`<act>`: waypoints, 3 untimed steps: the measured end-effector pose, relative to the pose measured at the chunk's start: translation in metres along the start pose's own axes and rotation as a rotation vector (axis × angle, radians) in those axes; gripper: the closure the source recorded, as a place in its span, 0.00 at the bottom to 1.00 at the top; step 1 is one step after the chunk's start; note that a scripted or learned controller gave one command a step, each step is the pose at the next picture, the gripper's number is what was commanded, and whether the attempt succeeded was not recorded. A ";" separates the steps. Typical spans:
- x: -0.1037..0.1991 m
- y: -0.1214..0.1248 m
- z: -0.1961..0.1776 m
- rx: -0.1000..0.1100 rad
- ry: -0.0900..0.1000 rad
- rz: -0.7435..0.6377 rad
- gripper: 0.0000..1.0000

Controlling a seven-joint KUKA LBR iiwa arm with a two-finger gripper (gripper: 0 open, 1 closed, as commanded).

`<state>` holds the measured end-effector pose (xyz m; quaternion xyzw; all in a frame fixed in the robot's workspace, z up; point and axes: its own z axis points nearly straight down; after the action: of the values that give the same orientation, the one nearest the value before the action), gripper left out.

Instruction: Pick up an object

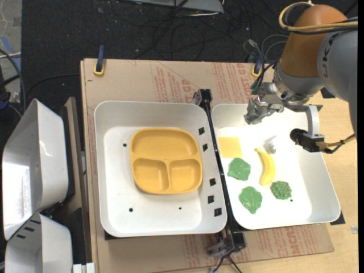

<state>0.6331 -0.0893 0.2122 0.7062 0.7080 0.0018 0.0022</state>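
Banana (266,167) lay loose in the right bin (318,201), and taking it as the landmark, two green leaves (245,183) sat just left of it, a broccoli floret (281,190) at its near end, and a pale yellow slice (230,147) to its upper left. Farther back from the banana, the end effector (254,114) hovered over the bin's rear corner, probably poised to descend; whether it was open I could not tell, and nothing showed in its hold.
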 end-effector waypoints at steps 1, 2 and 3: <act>0.000 0.001 -0.053 0.001 0.000 0.000 1.00; 0.040 -0.027 -0.036 0.009 0.001 -0.003 1.00; 0.094 -0.060 -0.028 0.010 0.003 -0.005 1.00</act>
<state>0.5730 0.0047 0.2396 0.7045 0.7097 -0.0007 -0.0021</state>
